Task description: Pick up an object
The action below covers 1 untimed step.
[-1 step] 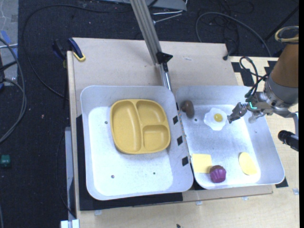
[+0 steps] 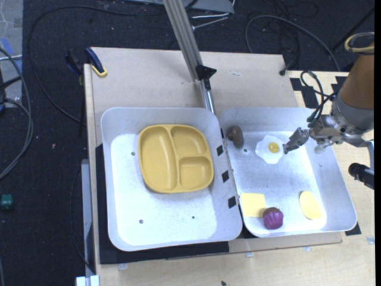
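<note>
Bench [image 2: 250,76] under two white bins, side by side. Left bin [image 2: 125,213] carries yellow divided tray [image 2: 176,158], sitting centre. Right bin [image 2: 333,189] has the small stuff. Arm [image 2: 357,94] in from right, over right bin's far right side. Gripper [image 2: 303,140] low, fingers spread apart, nothing between them, dark fingertip just beside fried egg [image 2: 269,149]. Yellow square [image 2: 252,205] at near left; yellow oval [image 2: 311,205] near right; purple lump [image 2: 272,217] between them at front wall; brown lump [image 2: 236,136] at far left
</note>
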Motion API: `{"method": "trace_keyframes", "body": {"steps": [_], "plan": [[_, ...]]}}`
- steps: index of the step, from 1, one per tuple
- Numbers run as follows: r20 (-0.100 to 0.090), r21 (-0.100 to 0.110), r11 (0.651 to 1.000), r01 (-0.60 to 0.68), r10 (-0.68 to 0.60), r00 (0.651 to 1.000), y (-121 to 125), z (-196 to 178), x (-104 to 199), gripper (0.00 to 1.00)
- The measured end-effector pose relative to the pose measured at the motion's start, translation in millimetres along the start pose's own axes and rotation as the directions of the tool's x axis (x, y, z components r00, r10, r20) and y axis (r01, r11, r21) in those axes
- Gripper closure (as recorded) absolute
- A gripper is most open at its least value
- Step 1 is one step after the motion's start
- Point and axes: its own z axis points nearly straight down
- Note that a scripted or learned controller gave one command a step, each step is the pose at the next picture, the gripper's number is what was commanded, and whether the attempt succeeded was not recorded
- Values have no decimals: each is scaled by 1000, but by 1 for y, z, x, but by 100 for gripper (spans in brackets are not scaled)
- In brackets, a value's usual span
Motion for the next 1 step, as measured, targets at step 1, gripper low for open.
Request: {"method": "trace_keyframes", "body": {"steps": [1], "plan": [[-2, 5, 1000, -1, 1, 1000, -7, 52, 9, 0]]}}
